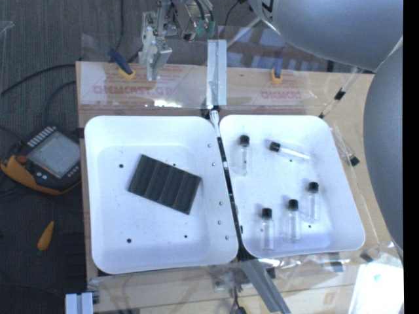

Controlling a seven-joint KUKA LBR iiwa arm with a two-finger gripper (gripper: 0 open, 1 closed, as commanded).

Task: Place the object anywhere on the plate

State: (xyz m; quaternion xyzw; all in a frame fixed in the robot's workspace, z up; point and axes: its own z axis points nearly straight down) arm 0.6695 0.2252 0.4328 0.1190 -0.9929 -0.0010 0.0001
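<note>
Pincer (154, 61): seen at the top of the camera view, above the far edge of the bench (262, 90), beyond the left bin; nothing is held between its fingers; whether they are spread or closed cannot be told.
Arm (327, 18): a large grey body is seen across the upper right, well above the bins.
Plate (164, 184): a dark ribbed rectangle is laid flat in the left bin (105, 241), its long axis running from upper left to lower right.
Vials: five clear vials with black caps are found in the right bin (340, 227).
Vial near the divider (243, 152): laid cap toward the far side, long axis running away from the camera.
Vial at upper middle (288, 150): laid across, cap pointing left.
Three front vials (291, 218): laid roughly parallel, caps toward the far side.
Separation: all vials are well apart from the plate.
</note>
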